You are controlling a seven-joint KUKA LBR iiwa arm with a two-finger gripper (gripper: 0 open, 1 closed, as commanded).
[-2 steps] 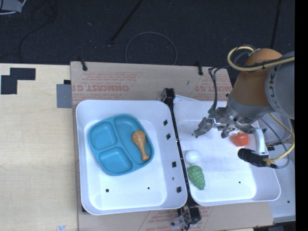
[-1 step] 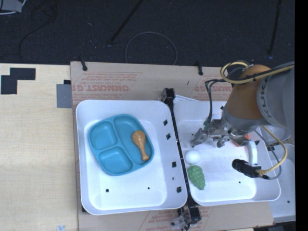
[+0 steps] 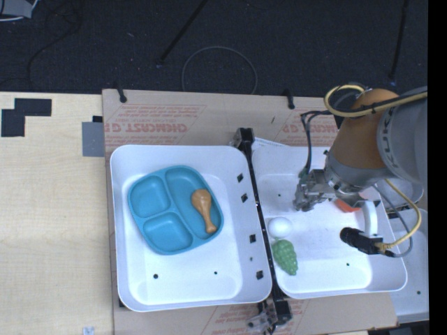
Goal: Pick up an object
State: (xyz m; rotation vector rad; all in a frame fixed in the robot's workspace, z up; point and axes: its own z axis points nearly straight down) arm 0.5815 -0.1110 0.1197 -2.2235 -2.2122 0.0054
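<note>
Fingers of my gripper hang low in the right bin — spread or clenched, I cannot tell from above. Just beside them sits a white ball, the green lump beyond it — likely my nearest candidates for picking.

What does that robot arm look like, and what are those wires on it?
The arm is bulky and grey, with a wide orange band above the wrist. Yellow and black cables loop around it. It ends in a small dark metal gripper.
</note>
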